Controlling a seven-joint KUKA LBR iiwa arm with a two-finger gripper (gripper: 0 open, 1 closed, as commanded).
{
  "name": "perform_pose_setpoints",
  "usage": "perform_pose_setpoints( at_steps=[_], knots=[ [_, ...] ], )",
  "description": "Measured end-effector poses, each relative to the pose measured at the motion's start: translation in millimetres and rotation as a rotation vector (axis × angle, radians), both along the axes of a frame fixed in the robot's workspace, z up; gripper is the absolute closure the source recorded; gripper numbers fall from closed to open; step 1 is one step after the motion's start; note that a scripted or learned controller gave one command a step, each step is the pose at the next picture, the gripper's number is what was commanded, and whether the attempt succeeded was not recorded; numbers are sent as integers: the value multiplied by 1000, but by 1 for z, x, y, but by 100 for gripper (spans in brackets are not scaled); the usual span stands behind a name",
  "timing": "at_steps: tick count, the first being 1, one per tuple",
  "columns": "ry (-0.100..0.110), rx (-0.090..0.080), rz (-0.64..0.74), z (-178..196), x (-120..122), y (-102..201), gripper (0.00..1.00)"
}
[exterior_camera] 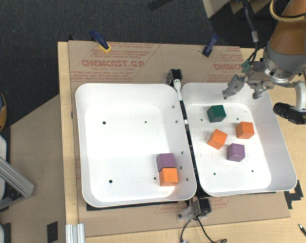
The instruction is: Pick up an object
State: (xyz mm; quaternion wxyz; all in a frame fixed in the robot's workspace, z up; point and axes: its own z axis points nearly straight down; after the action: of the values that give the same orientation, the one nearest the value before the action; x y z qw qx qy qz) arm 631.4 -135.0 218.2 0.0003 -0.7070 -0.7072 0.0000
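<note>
From the right, the arm reached over the right bin [274,178], its end effector [245,87] spread wide, holding nothing, above the far edge. A dark green cube [216,113] lay just beneath, flat.

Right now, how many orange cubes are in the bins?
3. One orange cube sits in the left bin near its front right corner, touching a purple cube. Two are in the right bin: one near the middle, one further right.

Six small blocks: four [216,113] right bin, two [166,161] left.
</note>
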Motion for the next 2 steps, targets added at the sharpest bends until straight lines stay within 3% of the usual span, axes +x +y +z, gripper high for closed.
perform_pose_setpoints(
  at_steps=[1,2],
  knots=[
    [-11,-3,1,-117,-26,10,0],
    [-5,-2,-1,-111,-28,10,100]
  ],
)
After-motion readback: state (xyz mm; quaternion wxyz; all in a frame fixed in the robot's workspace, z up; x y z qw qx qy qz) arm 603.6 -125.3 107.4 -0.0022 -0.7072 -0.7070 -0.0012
